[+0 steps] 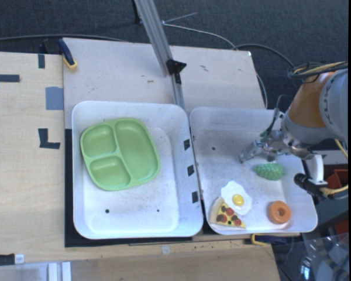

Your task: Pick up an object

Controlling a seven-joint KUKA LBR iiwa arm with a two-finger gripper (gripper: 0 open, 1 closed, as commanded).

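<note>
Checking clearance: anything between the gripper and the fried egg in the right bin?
In the camera view, the green bumpy toy lies just below the gripper, slightly right of the line to the fried egg. Otherwise bare bin floor.

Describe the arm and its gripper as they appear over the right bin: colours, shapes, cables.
The arm is a thick, rounded grey body with a broad orange band above the wrist. A yellow cable loops over its top, and black cabling hangs near its lower side. The gripper is small, of grey metal, with thin pale fingers.
</note>
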